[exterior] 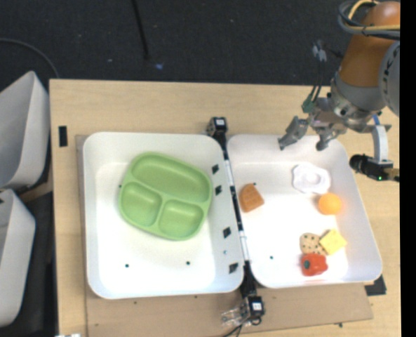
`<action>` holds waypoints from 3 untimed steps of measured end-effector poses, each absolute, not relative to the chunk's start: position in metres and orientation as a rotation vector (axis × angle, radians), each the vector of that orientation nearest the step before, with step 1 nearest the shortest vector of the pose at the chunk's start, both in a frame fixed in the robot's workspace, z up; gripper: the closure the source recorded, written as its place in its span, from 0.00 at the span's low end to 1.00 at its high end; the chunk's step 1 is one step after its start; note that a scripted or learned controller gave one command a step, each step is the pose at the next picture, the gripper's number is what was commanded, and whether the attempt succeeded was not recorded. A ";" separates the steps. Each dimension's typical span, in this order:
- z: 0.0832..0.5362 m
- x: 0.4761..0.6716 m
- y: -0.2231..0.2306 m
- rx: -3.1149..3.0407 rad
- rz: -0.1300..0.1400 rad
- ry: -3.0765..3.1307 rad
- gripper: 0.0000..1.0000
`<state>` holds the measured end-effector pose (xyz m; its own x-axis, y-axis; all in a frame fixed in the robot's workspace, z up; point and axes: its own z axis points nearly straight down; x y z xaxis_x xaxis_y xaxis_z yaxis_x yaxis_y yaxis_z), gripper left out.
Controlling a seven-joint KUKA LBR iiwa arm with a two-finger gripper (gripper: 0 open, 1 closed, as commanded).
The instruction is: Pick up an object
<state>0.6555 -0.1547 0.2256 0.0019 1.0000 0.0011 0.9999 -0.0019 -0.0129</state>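
Grey pincer (pixel 308 136) hangs spread open, grasping nothing, over the top edge of the right bin (pixel 278 258) in the frame's upper right. Below it lie a white piece (pixel 311 179), an orange ball (pixel 329 203), an orange-brown block (pixel 250 198), a cookie (pixel 309 243), a yellow block (pixel 333 242) and a red piece (pixel 313 264). No writing is legible anywhere.

Five small things lay in the right white bin (pixel 278 258). A flat white piece (pixel 311 179) sat toward the far right, with an orange ball (pixel 329 203) just beside it on the near side. An orange-brown chunk (pixel 250 198) rested by the bin's left wall — well apart from the others. Near the front right corner clustered a speckled tan round piece (pixel 308 243), a yellow block (pixel 333 242) and a red block (pixel 313 265), touching or nearly so.
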 end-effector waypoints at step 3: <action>0.137 0.649 -0.158 -2.221 0.006 -2.219 0.00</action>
